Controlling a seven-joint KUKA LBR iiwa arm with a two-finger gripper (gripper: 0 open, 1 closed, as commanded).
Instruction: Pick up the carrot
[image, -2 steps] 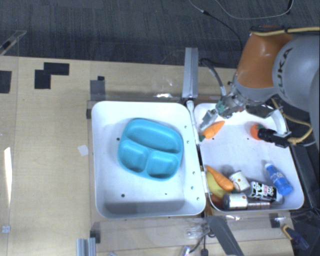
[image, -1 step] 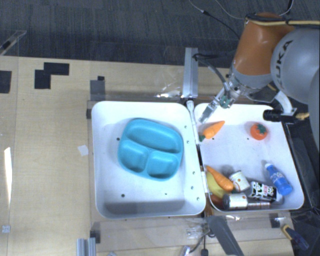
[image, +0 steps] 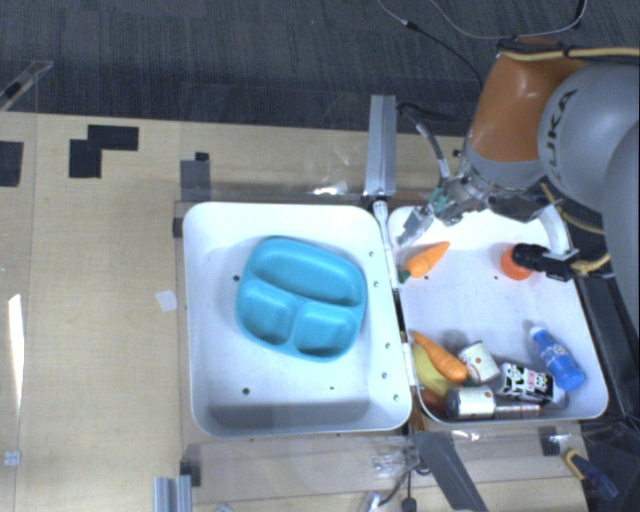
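**Arm poised over the carrot at the right bin's upper-left corner**

The metal two-finger gripper (image: 425, 222) hangs just above and left of the short orange carrot with a green tip (image: 424, 259), close to the wall between the two bins. Whether its fingers are spread or pressed together cannot be told; they blur into glare there, and nothing is seen pinched between them. The carrot lies tilted on the floor of the right shallow white bin (image: 590, 400), upper left of that bin and near the frame's centre, apart from the other clutter. That probably makes it an easier target, though the nearby wall leaves little room on one side.

Outward, the grey arm with its orange band (image: 520, 100) reaches in from the upper right. An orange round piece (image: 517, 261) sits at the bin's right. Along the lower edge crowd a second orange-and-yellow toy vegetable (image: 437, 362), a black-and-white carton (image: 527, 381) and a blue bottle (image: 555, 360). The left white bin (image: 215, 400) holds a blue divided plastic tray (image: 298, 295) on the tan tabletop (image: 90, 300).
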